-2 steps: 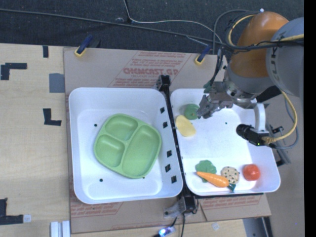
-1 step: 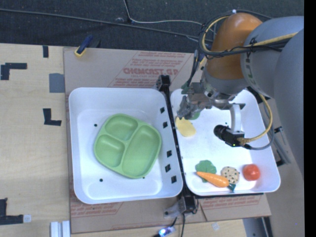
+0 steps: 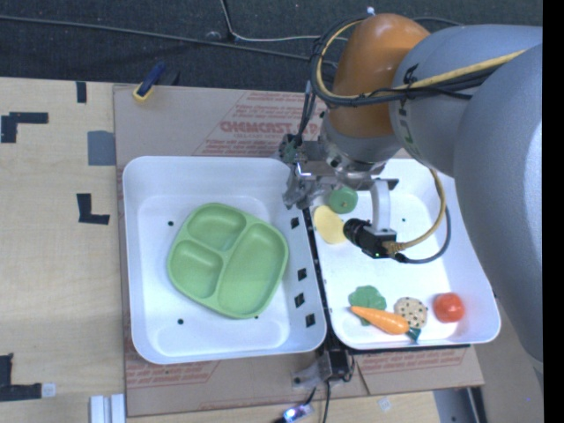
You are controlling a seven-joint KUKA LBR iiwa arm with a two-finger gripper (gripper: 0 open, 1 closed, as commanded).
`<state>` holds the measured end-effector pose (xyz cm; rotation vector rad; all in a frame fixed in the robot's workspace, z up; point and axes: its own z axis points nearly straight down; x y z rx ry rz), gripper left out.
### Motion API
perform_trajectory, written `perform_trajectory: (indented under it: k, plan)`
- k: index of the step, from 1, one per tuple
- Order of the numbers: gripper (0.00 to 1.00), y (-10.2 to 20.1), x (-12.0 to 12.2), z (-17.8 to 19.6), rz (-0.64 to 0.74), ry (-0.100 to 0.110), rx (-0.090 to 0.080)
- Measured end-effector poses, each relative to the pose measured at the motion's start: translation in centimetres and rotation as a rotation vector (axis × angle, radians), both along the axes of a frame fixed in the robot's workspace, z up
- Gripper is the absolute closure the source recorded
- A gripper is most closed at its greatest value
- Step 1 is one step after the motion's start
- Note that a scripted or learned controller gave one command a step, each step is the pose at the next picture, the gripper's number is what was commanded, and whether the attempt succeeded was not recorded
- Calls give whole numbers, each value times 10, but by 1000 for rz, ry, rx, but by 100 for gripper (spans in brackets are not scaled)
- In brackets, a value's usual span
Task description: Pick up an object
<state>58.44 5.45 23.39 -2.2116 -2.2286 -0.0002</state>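
The end effector (image 3: 339, 203) hangs low over the right white plastic bin (image 3: 467, 267); whether it is clenched or released cannot be told. A round green toy (image 3: 342, 202) and a pale yellow toy (image 3: 330, 226) sit directly beneath it. Further toward the bin's near edge lie an orange plastic carrot (image 3: 381, 319), a speckled cookie (image 3: 410, 310) and a red tomato (image 3: 448, 307). To its left, a green divided plate (image 3: 227, 259) rests in the other white bin (image 3: 141, 236).

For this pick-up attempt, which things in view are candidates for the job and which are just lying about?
Job:
gripper
yellow toy
green round toy
carrot
broccoli
cookie
tomato

Lying about:
green divided plate
left bin
cardboard sheet
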Motion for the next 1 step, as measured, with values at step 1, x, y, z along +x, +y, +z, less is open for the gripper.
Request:
perform_trajectory:
  k: [1]
  plan:
    - [100,47,11,-10,-2,1,-1]
